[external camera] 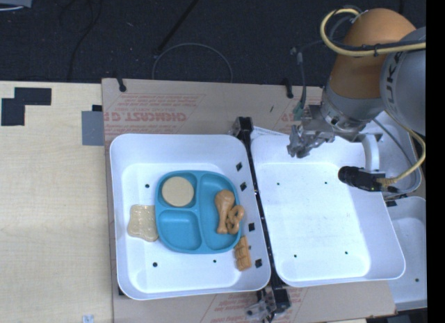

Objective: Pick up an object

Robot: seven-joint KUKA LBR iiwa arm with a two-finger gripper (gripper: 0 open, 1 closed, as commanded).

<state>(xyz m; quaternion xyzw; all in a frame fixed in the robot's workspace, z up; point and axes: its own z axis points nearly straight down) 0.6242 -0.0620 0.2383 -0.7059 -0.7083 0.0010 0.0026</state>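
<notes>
A blue divided plate [182, 231] lies in the left bin [132, 155]. In its upper left compartment sits a round tan disc [176, 191]. A tan pretzel-like piece [228, 212] lies in the plate's right compartment. A pale beige piece [142, 222] rests on the bin floor against the plate's left edge. A small orange-brown piece [242, 253] lies by the plate's lower right corner. My gripper [300, 149] hangs over the far left corner of the right bin [327, 231], apart from all these objects, with nothing seen in it.
A black divider rail [252, 196] runs between the two bins. A black cylindrical part [358, 176] with cables juts over the right bin's right edge. Cardboard [174, 106] lies under the bins; a wooden bench top [49, 210] spreads to the left.
</notes>
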